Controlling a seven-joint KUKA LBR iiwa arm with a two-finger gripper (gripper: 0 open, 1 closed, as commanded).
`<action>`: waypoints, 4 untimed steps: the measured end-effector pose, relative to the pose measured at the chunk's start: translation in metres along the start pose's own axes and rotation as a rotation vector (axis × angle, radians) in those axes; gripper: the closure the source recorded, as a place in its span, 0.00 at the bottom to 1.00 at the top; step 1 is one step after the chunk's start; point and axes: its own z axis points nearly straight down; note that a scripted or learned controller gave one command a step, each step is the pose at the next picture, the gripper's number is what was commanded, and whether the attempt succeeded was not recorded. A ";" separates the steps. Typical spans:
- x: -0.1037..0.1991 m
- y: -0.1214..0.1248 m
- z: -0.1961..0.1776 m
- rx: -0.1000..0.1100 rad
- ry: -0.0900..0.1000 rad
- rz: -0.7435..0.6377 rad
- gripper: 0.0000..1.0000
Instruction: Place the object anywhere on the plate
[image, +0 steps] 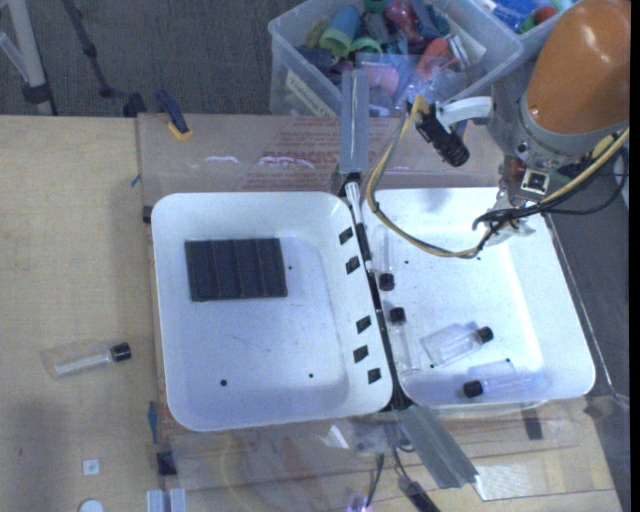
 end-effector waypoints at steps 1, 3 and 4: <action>-0.004 -0.014 -0.064 -0.002 -0.003 0.513 1.00; -0.104 -0.118 0.037 -0.004 -0.003 1.016 1.00; -0.154 -0.151 -0.113 0.000 0.001 1.269 1.00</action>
